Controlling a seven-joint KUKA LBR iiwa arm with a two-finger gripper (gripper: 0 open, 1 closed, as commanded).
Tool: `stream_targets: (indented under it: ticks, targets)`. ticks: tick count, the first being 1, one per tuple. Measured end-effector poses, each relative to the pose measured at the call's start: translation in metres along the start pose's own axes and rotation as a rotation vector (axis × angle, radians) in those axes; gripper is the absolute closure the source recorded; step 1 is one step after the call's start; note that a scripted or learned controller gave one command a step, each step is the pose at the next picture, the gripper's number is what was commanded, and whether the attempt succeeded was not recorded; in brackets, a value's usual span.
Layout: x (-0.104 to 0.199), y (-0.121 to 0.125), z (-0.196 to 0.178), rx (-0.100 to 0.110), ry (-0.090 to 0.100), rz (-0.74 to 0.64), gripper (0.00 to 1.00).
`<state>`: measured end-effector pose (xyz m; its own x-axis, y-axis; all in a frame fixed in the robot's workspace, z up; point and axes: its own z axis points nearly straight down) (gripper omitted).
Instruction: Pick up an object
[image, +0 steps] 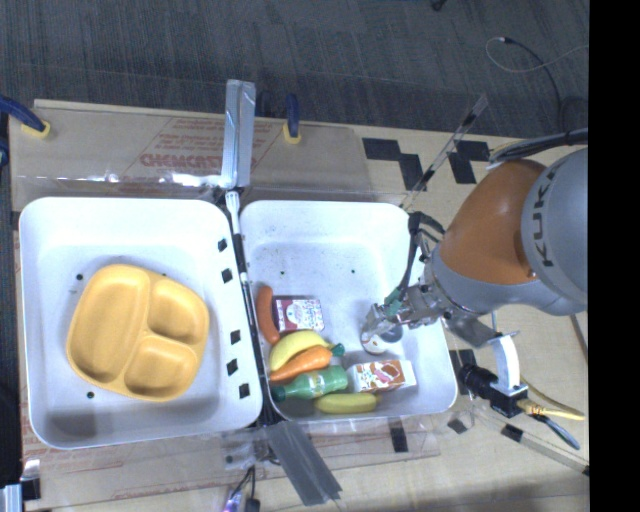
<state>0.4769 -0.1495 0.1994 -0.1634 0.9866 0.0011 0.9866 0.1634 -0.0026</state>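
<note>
My gripper (379, 328) hangs low in the right bin (330, 225), near its right wall, just above a small orange and white carton (383, 376). To its left lies a cluster of toy food: a sausage (264, 310), a dark red and white box (299, 314), a yellow banana (296, 347), an orange carrot (302, 364), a green bottle (312, 385) and a second yellow piece (346, 403). Nothing shows between the fingers.
The left bin (40, 240) holds a yellow divided plate (137, 331). A metal divider (238, 135) stands between the bins at the back. The back half of the right bin is bare white floor. Cables and clamps lie on the bench to the right.
</note>
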Motion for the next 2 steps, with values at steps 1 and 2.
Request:
stream_targets:
  ticks: [1, 2]
  targets:
    - [-0.013, 0.047, -0.042, 0.001, 0.0, 0.198, 1.0]
    - [0.01, 0.01, -0.072, 0.001, 0.001, 0.303, 1.0]
